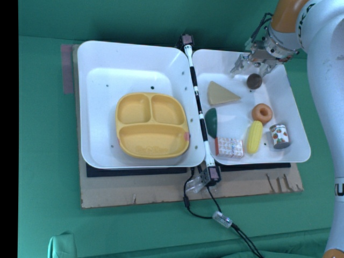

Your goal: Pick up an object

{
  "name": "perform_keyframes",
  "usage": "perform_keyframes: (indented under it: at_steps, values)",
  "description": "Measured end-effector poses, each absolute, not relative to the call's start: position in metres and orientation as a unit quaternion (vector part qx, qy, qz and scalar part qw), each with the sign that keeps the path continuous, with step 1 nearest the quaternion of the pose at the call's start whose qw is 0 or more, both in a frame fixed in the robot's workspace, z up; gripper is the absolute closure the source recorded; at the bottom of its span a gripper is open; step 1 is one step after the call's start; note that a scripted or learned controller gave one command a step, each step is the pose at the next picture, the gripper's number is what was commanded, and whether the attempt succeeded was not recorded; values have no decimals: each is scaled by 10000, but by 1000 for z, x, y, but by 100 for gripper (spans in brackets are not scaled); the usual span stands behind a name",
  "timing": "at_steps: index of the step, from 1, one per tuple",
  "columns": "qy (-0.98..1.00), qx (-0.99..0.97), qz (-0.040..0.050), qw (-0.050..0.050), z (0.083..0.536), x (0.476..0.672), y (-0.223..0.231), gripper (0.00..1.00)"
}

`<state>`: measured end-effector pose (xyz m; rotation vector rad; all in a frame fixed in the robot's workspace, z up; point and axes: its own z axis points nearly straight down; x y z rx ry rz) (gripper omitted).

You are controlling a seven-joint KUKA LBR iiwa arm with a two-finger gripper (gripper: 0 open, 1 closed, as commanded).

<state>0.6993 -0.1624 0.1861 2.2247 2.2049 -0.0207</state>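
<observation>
My gripper (251, 67) hangs over the far part of the right bin (295, 117), open, with its fingers spread wide. A small brown ball (254, 81) lies on the bin floor just in front of the fingertips, and nothing is held between them. Also in this bin are a pale yellow cheese wedge (222, 94), a glazed donut (262, 113), a yellow corn cob (254, 137), a small printed can (279, 136), a white patterned block (230, 147) and a dark green piece (211, 122) against the left wall.
The left bin (107, 63) holds a yellow divided plate (152, 125). A black-and-white bar (196, 95) runs between the bins, with cables (215, 208) trailing off the front. The arm (322, 63) comes down along the right side.
</observation>
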Motion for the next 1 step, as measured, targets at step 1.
perform_keyframes:
  at_steps: [1]
  values:
    - [7057, 7085, -43, 16, 186, 700, -166, 0]
